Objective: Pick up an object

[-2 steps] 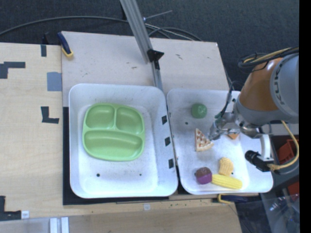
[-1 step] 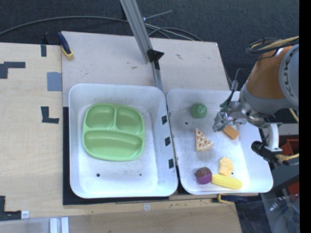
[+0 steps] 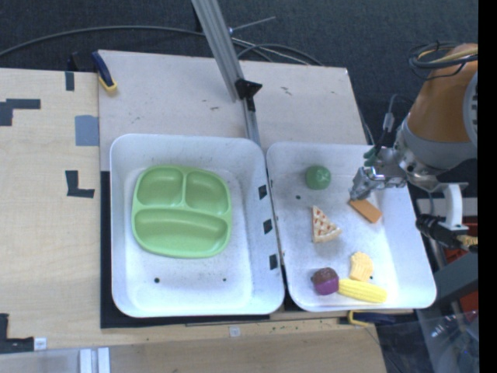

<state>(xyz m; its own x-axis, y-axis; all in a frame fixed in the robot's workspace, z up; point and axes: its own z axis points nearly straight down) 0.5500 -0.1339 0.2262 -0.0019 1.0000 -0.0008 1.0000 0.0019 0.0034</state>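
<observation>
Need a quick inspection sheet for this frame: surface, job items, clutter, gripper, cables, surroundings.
Surface: bench bears left bin and right bin, side by side.
Job's things: in the right bin, green ball, orange block, pizza slice, purple piece, corn cob, yellow piece.
Clutter: green divided tray in the left bin.
Gripper: gripper low over the orange block; hold not confirmed.
Cables: black cable behind the bench.
Surroundings: metal pole, dark floor.
</observation>
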